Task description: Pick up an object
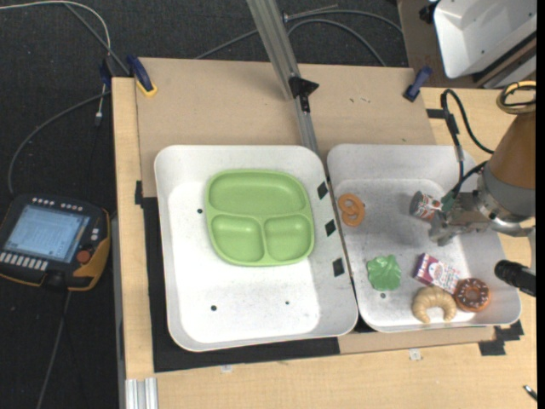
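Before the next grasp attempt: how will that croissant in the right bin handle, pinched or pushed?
The croissant looks like a moulded toy, so probably stiff and light. Its curved, tapered shape could let it twist out of a pinch unless taken across the thick middle. It lies flat, touching the chocolate donut near the bin's front wall, so a push would likely slide it and nudge that neighbour.

Two shallow white bins sit side by side on the counter [213, 100]: the left bin [183, 313] holds a green divided tray [259, 217] at the frame's center. The right bin [375, 164] holds an orange ring [351, 210], a green leafy toy [384, 272], a purple packet [433, 272], a croissant [434, 304], a chocolate doughnut [472, 294] and a small can [425, 204]. At the right of the frame the arm's hand [446, 225] is low in the right bin just beside the can, and a teach pendant [51, 241] lies at the left edge.
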